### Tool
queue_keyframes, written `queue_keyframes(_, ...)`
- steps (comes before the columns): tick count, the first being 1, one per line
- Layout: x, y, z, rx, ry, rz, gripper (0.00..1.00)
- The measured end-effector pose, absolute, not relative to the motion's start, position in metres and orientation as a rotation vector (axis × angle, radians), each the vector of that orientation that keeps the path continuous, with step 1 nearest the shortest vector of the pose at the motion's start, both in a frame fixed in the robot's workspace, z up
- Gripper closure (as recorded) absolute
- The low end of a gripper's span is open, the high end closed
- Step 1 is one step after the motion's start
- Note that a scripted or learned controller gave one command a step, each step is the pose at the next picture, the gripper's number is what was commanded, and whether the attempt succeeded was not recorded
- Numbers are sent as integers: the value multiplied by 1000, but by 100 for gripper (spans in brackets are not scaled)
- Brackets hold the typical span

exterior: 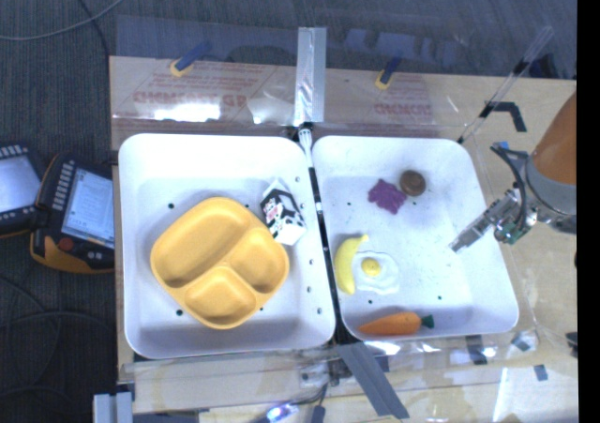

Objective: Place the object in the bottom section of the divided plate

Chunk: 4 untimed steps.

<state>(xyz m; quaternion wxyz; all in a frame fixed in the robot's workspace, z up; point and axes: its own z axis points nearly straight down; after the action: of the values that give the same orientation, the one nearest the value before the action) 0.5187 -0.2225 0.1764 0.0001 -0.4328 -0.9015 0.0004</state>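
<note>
A yellow divided plate [218,260] lies in the left bin, its smallest section toward the front. A small black-and-white carton [281,214] rests by the plate's upper right rim. The right bin holds a purple grape bunch [386,195], a brown round piece [412,183], a banana [348,262], a fried egg [374,271] and a carrot [394,324]. My gripper [469,239] hangs over the right bin's right side, tilted toward the lower left, apart from all the food items. I see nothing held in it.
The two white bins [319,224] meet at a central divider. A teach pendant [70,215] lies left of the bench. Tape strips and clips run along the bench's back edge. The arm's orange band [562,144] is at the right.
</note>
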Motion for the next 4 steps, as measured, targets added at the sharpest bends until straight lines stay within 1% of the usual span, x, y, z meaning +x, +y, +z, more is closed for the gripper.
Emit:
queue_keyframes(1,591,-206,271,-1235,-2893,-1,100)
queue_keyframes(2,580,-223,162,-819,-3034,3,100)
queue_keyframes(3,517,-222,164,-954,-2995,-2,100)
queue_keyframes(4,493,-221,139,-1053,-2961,-4,100)
